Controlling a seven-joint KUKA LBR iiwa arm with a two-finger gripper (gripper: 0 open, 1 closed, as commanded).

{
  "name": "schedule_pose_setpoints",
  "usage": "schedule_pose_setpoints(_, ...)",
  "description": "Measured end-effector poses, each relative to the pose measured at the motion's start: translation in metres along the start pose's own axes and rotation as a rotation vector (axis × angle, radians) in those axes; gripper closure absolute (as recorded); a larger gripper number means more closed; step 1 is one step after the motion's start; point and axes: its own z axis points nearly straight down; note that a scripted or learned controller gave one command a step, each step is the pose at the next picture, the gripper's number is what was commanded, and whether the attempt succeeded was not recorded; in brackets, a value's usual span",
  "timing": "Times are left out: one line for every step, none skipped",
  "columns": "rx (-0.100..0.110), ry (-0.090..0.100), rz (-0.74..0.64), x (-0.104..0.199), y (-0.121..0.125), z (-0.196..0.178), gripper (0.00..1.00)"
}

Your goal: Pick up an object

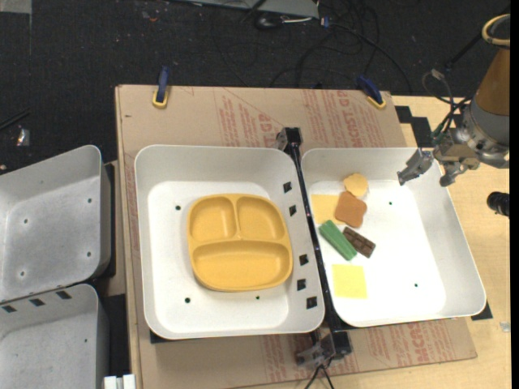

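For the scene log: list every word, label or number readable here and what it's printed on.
Red print on the cardboard under the bins, near its top edge: upside down and blurred, not readable with confidence.
Red print on the cardboard's bottom edge, right of centre: partly covered and blurred, unreadable.
Yellow tray, left bin, right bin and the food pieces: no text.

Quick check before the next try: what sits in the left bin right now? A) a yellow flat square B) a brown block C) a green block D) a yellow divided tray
D: the yellow divided tray lies alone in the left bin.
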Motion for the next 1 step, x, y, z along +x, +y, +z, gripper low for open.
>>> schedule_pose_setpoints(-0.014, -0.003, -0.004, 0.0012, 0.0029, -0.0092, 0.00)
